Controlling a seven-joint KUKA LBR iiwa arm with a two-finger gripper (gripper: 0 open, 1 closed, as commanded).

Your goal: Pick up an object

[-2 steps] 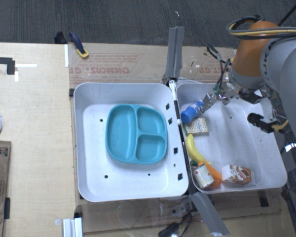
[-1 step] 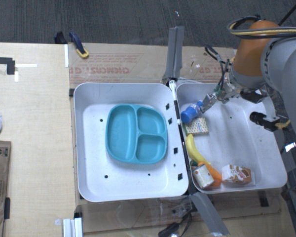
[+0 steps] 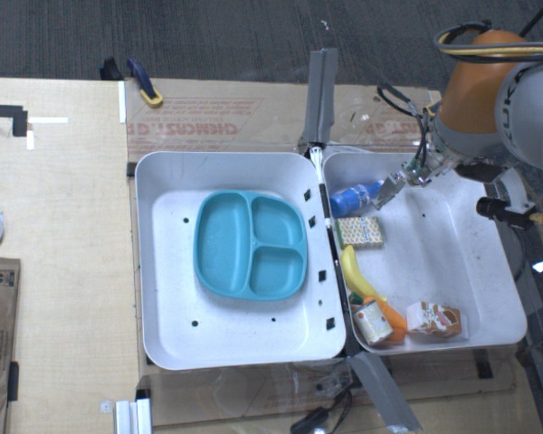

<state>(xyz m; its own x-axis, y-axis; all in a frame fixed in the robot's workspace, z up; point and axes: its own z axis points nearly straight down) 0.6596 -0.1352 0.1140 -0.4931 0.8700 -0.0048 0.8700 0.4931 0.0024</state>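
**Ada:** Jaws [image 3: 387,191] hang low in the right-hand shallow white bin [image 3: 471,242], just at the right end of the blue plastic bottle [image 3: 355,197] lying against the bin's left wall. Whether they are parted or pressed together I cannot tell; they are too small and dark against the bin floor.

**Ben:** So the bottle looks like the target. How should the grasp go?

**Ada:** My judgement: straddle the bottle across its narrow width, not along it, and go down fully before closing. It is round and may roll toward the wall.

**Ben:** What else, left to right?

**Ada:** On the pale wooden worktop [image 3: 54,197], the left white bin [image 3: 163,333] holds a turquoise three-compartment plastic plate [image 3: 251,245]. Then the grey divider post [image 3: 320,98] between the bins. In the right bin, a small patterned square packet [image 3: 359,231] lies just below the bottle, a yellow toy banana [image 3: 357,277] below that, then an orange-and-white carton [image 3: 376,322] and a brown-and-white pouch [image 3: 434,319] near the front wall.

**Ben:** Obstacles?

**Ada:** The left wall and the packet crowd the bottle; one finger could land on either.
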